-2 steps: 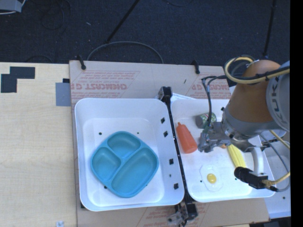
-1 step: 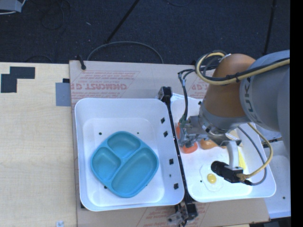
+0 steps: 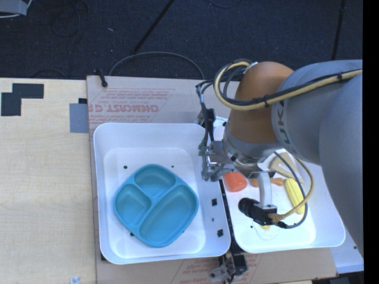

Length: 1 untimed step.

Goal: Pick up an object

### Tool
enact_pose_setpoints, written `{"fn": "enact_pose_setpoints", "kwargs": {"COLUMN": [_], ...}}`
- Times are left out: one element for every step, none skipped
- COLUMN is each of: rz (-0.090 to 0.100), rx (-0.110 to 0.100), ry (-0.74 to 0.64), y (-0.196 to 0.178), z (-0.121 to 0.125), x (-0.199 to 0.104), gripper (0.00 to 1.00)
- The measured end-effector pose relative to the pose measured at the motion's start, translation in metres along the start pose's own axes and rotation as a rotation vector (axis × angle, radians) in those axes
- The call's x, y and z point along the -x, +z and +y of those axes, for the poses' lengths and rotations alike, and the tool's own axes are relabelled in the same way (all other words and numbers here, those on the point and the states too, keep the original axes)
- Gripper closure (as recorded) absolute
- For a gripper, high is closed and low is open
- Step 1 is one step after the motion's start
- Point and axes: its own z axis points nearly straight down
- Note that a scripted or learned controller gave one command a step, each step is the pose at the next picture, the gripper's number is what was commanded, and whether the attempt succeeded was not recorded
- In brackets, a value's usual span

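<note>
Upside-down red print, perhaps "CHEMCRAFT", on cardboard (image 3: 142, 102); claw (image 3: 210, 170) state unclear.

Grey arm with orange band (image 3: 278, 111): covers much of the right white plastic bin (image 3: 323, 232), partly hiding a small orange object (image 3: 237, 182) and yellow curved item (image 3: 294, 193); finger state indeterminable.

I see the blue tray (image 3: 156, 204) filling most of the left bin (image 3: 106, 158); the arm (image 3: 284, 117) overhangs the right bin (image 3: 323, 232).
</note>
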Motion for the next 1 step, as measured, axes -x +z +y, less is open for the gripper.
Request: {"fn": "enact_pose_setpoints", "kwargs": {"rz": [-0.001], "rx": [0.003], "ry": [0.002], "y": [-0.0221], "z": [0.0228], "x": [-0.0413], "gripper": [1.00]}}
